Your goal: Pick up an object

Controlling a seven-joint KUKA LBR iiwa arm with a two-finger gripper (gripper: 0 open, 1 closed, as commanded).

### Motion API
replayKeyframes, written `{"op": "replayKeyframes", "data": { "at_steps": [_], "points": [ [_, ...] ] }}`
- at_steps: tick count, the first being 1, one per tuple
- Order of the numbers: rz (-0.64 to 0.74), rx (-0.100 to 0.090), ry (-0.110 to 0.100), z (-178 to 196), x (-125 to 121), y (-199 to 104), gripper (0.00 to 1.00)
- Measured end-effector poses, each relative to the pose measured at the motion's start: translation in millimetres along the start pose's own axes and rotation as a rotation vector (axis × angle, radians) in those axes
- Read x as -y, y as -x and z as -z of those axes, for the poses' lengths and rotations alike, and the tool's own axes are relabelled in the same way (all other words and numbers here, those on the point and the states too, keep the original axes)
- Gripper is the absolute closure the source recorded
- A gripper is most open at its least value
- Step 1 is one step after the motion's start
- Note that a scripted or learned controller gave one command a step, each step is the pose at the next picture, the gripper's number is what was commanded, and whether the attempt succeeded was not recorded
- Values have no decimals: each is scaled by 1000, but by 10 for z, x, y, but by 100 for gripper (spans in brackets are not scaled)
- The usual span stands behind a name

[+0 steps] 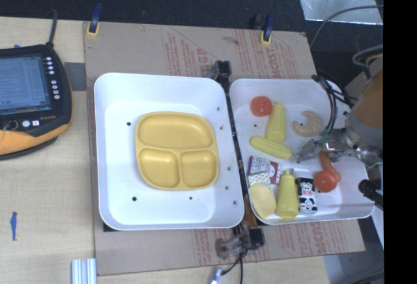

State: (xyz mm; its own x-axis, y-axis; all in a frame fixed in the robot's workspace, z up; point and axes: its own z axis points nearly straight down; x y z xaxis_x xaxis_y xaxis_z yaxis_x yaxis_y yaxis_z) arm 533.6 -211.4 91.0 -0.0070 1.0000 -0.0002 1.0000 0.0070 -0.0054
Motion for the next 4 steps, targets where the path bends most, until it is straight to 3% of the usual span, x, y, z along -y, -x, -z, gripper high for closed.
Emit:
{"op": "replayKeyframes", "data": {
  "at_steps": [1, 2, 3, 4],
  "points": [
    [-1, 0, 3, 16, -599, -175, 0],
    [-2, 0, 5, 683, -1209, 12, 0],
    [-1, 0, 1, 9, -744, 9, 0],
    [-3, -1, 4, 21, -1228, 14, 0]
  ]
}}
